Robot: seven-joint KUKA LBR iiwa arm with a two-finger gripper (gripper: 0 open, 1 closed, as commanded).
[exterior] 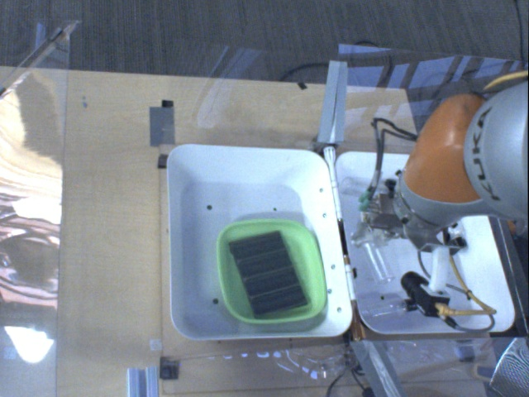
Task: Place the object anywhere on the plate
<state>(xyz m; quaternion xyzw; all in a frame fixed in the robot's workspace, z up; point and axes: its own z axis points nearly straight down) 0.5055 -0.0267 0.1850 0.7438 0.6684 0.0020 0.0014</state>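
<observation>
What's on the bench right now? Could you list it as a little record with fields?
left bin: holds a green plate
on the plate: a dark ridged block, lying flat, roughly centred
right bin: the arm hangs over it
claw: over the right bin's left part, apart from the plate
task state: the block already lies on the plate

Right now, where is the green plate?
The green plate sits in the left white bin, toward its near right corner, with a dark ridged object lying on it; the arm is over the right bin.
</observation>
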